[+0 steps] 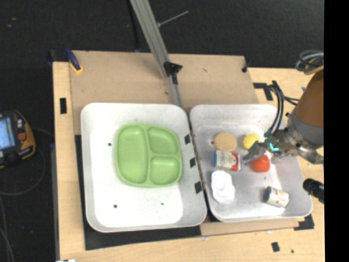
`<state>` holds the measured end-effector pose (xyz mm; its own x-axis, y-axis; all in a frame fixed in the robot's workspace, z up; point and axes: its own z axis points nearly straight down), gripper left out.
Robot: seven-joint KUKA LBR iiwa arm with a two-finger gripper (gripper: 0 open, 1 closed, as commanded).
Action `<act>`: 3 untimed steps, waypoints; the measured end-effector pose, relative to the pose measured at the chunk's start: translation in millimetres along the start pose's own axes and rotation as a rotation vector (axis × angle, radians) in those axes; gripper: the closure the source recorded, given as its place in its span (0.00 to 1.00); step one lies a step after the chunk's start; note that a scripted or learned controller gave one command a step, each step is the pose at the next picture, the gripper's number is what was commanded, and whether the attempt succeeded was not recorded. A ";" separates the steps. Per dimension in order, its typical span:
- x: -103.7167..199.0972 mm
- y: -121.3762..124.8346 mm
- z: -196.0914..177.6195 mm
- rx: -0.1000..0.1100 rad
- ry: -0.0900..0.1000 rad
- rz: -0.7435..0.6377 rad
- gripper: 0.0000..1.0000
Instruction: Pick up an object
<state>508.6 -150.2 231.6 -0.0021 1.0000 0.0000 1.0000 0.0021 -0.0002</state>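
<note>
The right bin [245, 113] holds several small objects. A tan round piece [225, 142] and a yellow ball [250, 141] lie toward the back. A small red-and-white carton [226, 160] sits beside a red object [262, 165]. A white crumpled item [222, 186] and a small white cup [277, 196] on its side lie nearer the front. My gripper [259, 154] reaches in from the right and hangs just over the red object, between it and the yellow ball. Nothing is visibly lifted.
The left bin [98, 201] carries a green divided plate [148, 155] near its middle. A metal post [155, 37] slants across the back of the bench. A handheld pendant [13, 138] lies off the bench at the left.
</note>
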 end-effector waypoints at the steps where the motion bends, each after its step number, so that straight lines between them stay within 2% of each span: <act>1: -0.1 0.5 -0.7 -0.002 0.000 0.000 0.00; 2: -1.4 10.8 52.9 0.002 -0.001 0.002 0.00; 3: 5.5 6.6 112.3 0.004 0.000 0.003 0.00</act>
<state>515.2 -144.7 119.3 0.0005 1.0000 -0.0001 1.0000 -0.0005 -0.0045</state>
